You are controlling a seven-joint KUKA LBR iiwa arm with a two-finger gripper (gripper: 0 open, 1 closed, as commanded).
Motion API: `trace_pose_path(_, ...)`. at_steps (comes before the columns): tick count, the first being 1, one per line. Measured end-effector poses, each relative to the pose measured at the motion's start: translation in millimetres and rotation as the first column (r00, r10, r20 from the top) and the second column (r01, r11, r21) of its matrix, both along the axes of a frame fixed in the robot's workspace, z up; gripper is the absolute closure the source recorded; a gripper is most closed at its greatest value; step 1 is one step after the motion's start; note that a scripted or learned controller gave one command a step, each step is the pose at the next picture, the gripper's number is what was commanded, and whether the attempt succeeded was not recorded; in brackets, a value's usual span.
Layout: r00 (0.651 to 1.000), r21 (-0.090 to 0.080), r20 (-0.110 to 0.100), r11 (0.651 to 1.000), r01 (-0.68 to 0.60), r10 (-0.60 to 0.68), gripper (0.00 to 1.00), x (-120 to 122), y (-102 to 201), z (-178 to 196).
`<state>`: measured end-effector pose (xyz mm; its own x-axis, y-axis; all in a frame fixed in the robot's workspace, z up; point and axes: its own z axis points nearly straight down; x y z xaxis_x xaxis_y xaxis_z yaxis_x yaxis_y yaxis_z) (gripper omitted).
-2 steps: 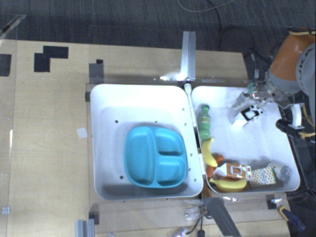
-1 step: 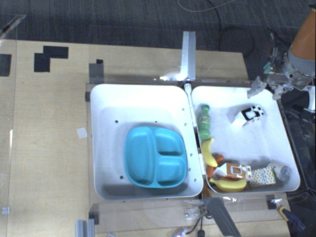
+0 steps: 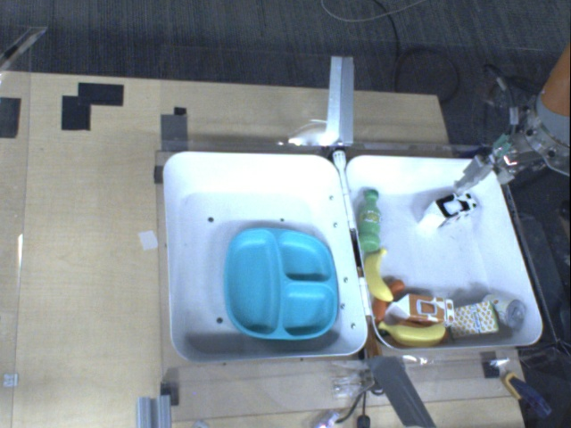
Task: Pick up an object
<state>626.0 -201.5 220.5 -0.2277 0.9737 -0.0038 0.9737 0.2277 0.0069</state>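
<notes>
From where I stand, nothing reads: the patterned packet (image 3: 470, 318) in the right bin (image 3: 500, 266) carries print too small and blurred to make out.

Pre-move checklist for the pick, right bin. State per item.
1. Tool over the right bin: ok, it hangs above the bin's upper part.
2. Tool carrying nothing: cannot tell, too small to read.
3. Targets present: ok. Green bottle along the divider, banana below it, a second banana and a printed packet at the near wall.
4. Tool above a target: not ok, bare bin floor lies under it; the items sit left and nearer.
5. Targets well apart: not ok, bananas and packet crowd together.
6. Left bin irrelevant: ok, it holds the blue divided plate.
</notes>
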Motion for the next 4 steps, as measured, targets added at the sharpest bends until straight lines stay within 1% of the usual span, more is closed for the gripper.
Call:
trace_pose_path(1, 1.0, 0.0, 0.002, 1.0, 0.02, -0.02, 0.0, 24.8, -2.4, -121.2)
trace_pose_path(2, 1.0, -0.002, 0.01, 1.0, 0.015, -0.015, 1.0, 27.7, -1.1, -108.2)
trace_pose_path(3, 0.991, -0.001, 0.002, 0.991, -0.13, 0.13, 1.0, 27.2, 39.1, -16.3)
trace_pose_path(4, 1.0, 0.002, 0.001, 1.0, 0.011, -0.011, 1.0, 43.7, 135.4, 20.5)
